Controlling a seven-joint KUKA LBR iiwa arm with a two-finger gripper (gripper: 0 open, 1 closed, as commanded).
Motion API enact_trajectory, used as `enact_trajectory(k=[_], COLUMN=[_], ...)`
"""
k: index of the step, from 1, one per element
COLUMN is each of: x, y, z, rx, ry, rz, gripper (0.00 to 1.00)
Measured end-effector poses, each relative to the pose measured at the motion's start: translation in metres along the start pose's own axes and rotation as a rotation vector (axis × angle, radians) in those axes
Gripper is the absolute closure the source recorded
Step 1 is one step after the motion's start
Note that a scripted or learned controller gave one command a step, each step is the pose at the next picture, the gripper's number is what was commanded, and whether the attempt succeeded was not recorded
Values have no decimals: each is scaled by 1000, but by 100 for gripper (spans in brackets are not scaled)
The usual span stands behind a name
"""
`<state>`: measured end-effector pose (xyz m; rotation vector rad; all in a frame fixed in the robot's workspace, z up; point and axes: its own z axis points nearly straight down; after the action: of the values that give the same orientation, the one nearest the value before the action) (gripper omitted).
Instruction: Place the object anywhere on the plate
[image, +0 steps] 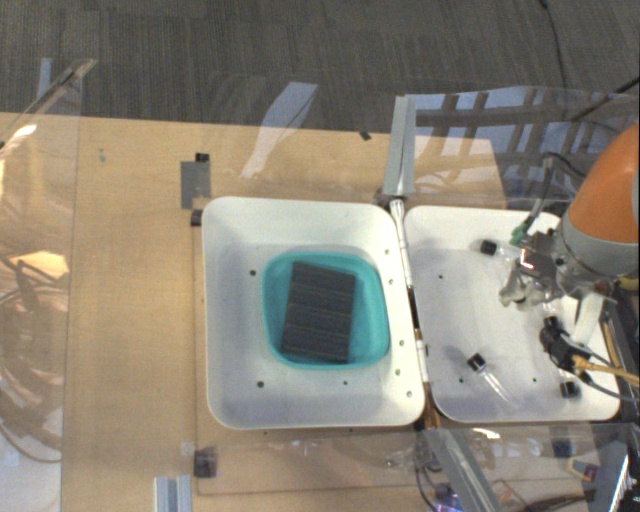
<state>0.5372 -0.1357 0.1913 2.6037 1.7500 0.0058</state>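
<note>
Resting already on the teal plate (372, 330), the dark ribbed block (320, 313) suggests placement is done; the gripper (527, 283) should just retreat.

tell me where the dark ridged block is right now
The dark ridged block lies on the teal plate in the left bin, left of the gripper.

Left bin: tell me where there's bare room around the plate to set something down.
In the left bin, white floor shows as a strip on every side of the teal plate, widest toward the bin's left wall. The plate's middle is taken by the dark ridged object. The right bin is crowded where the gripper hangs.
</note>
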Motion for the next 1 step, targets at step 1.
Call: enact_trajectory(k=[1], x=[0], y=[0], z=[0], rx=[0], ry=[0], rz=[0], gripper=[0])
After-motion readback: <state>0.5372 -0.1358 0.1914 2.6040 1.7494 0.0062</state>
